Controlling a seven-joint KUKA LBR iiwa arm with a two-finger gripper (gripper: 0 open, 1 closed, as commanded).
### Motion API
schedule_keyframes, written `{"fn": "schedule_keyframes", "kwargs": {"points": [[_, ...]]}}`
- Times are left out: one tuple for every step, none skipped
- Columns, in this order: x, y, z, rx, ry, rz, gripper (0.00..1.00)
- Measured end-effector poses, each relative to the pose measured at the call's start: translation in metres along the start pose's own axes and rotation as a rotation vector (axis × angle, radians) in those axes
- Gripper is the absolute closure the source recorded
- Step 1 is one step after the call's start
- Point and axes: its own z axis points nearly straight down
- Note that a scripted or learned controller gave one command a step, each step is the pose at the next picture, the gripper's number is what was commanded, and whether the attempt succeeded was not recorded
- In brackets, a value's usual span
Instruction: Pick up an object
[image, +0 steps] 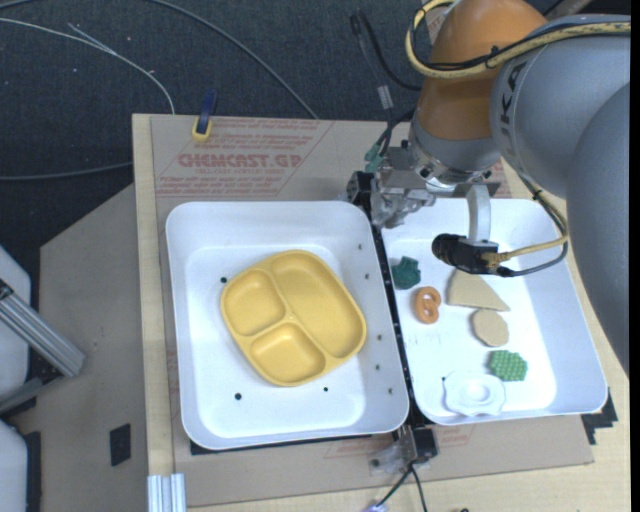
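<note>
My gripper (397, 200) hangs over the far left corner of the right bin (560, 300), under the orange band of the arm. Nothing shows in it. In this bin lie a dark green piece (405, 271), an orange pretzel-shaped ring (427, 305), a tan wedge (475, 291), a tan oval (490, 327), a green bumpy piece (508, 365) and a white lump (472, 393). The dark green piece is the closest, a little below the gripper. A yellow divided plate (292, 316) rests in the left bin (190, 300).
A black fitting with a yellow cable (465, 251) hangs from the arm over the right bin. The bins' shared wall (388, 310) runs just left of the green piece. Cardboard (250, 155) lies under both bins, with a blue-and-yellow clip (204, 117) at its far edge.
</note>
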Motion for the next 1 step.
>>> {"fn": "schedule_keyframes", "kwargs": {"points": [[0.0477,0.0125,0.0162,0.001,0.0,0.0,1.0]]}}
